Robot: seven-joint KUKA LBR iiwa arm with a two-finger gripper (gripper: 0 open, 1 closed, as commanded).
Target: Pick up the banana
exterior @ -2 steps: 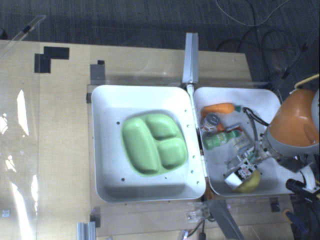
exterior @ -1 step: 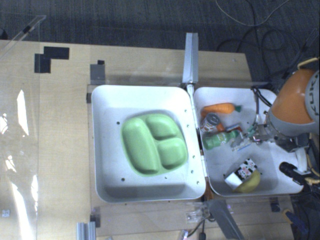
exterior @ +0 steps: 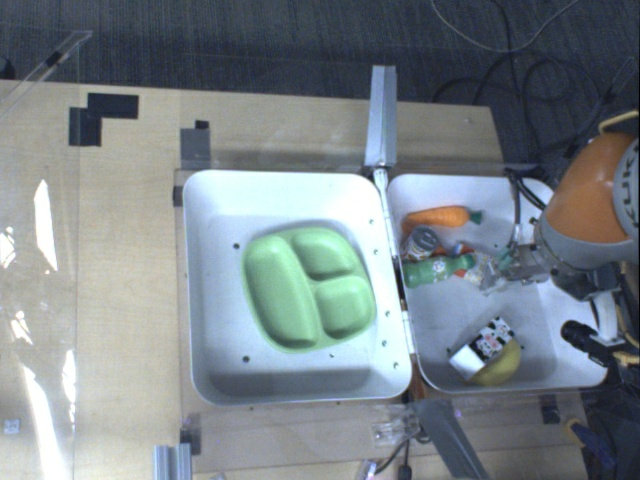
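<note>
A yellow banana lies near the front edge of the right bin, partly under a small black-and-white box. My gripper hangs over the middle of the right bin, above and behind the banana, close to a green bottle. Nothing shows between the gripper and the banana. The grey arm with its orange band comes in from the right.
An orange carrot and a small round grey object lie at the back of the right bin. The left bin holds a green divided tray. A metal divider post stands between the bins.
</note>
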